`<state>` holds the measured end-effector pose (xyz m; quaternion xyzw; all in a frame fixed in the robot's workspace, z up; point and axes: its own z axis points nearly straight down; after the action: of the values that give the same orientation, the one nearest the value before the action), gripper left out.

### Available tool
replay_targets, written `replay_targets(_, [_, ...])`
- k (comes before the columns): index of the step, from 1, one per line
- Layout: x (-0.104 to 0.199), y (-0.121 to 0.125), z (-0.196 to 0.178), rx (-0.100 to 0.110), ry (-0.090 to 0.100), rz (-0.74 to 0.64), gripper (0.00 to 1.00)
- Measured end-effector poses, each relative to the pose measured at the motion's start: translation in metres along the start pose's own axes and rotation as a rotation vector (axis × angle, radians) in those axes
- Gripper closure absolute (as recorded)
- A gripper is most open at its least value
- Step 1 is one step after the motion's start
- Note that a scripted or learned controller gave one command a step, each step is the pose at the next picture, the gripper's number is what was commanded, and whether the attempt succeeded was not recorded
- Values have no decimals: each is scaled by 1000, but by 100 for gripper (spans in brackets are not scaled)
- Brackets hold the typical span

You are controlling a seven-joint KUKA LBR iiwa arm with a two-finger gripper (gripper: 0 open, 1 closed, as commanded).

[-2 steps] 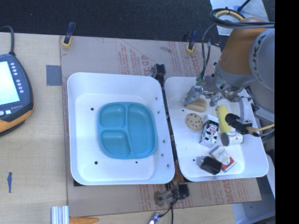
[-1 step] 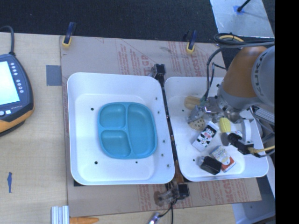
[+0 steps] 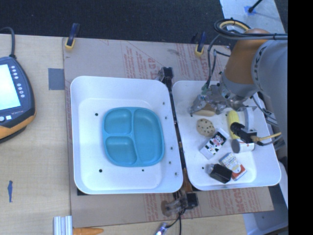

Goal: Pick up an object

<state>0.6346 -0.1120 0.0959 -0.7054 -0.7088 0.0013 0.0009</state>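
My jaws [image 3: 201, 103]: low over the far left corner of the right bin [image 3: 188, 173]; whether they stand apart or together I cannot tell, and nothing shows between them.
My arm [image 3: 254, 65]: comes in from the right, orange band above the wrist, over the right bin's far side.
Nearest thing: a tan wedge [image 3: 205, 113] just beside my jaws; I cannot tell if they touch it.
Other things in the right bin: a round dotted biscuit-like disc [image 3: 205, 127], a yellow tube [image 3: 233, 118], a black-and-white card [image 3: 213, 145], a black block [image 3: 220, 173], an orange-and-white packet [image 3: 234, 163].
Left bin [image 3: 80, 131]: holds a blue divided plate [image 3: 133, 136], lying flat.
Worktop [image 3: 39, 180]: carries both bins, with a handheld control pendant [image 3: 13, 98] at its left edge.
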Motion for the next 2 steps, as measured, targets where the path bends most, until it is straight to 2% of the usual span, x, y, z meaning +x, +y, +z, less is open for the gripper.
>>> replay_targets(1, [8, -54, 5, 2, -1, 0, 0])
replay_targets(2, [14, 22, 4, -1, 1, 2, 0])
